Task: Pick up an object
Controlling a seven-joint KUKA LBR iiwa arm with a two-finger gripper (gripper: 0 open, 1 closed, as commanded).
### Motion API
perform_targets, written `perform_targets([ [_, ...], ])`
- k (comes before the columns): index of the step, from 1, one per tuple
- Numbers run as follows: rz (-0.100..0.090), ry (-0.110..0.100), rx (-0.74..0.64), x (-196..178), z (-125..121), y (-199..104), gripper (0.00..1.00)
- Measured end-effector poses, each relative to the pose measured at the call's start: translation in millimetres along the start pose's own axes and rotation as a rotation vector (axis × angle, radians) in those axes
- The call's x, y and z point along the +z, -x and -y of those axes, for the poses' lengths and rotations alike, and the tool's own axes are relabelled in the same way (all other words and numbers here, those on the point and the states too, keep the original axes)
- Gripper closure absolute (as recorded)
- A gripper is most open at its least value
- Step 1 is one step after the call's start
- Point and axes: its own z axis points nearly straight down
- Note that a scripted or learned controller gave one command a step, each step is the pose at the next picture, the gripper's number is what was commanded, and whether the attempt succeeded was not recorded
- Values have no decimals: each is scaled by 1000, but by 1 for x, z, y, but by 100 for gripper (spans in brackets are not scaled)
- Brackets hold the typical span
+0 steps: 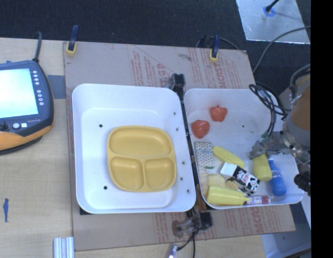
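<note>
Fingers (261, 149) touch yellow block (262, 169); opening unclear.

My arm reaches in from the right side of the view, partly cut off at that edge. An orange and grey section of it shows at the upper right, with black cables looping beside it. My gripper (265, 147) hangs low at the end of my wrist, a grey metal assembly pointing toward the left and slightly downward. Its tip is too small and cluttered to make out clearly.
</note>
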Motion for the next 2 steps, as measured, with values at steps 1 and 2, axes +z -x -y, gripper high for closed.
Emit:
perform_targets([
  [1,-1,2,1,3,-27,-66,100],
  [2,-4,1,4,-91,-40,-151,100],
])
